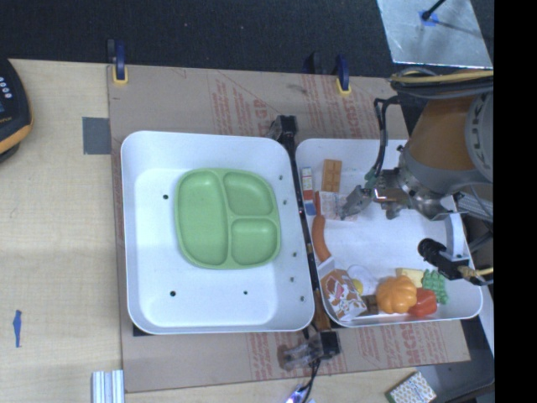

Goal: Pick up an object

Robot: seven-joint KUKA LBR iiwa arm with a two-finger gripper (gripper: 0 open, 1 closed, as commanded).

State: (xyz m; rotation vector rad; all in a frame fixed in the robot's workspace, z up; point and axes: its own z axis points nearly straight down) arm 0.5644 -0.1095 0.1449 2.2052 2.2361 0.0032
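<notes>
My gripper [356, 202] is low inside the right bin [382, 154], in its upper middle part, at the end of the grey arm with its orange band [443, 133]. Just left of it lie an orange waffle-like piece [332, 175] and a small red, white and blue item [309, 190]. A brown sausage [320, 237] lies along the bin's left wall below them. In the near corner sit a printed packet [339, 293], an orange pepper [396, 294], a yellow block [409, 274], a green piece [435, 283] and a red piece [424, 306]. I see nothing held by the gripper.
The left bin [151, 225] holds a green divided plate [226, 217]. A black part of the arm [438, 255] hangs over the right bin's right side. Blue clamps [118, 61] [341, 72] pin the cardboard at the far edge. A dark device [10, 107] sits at the far left.
</notes>
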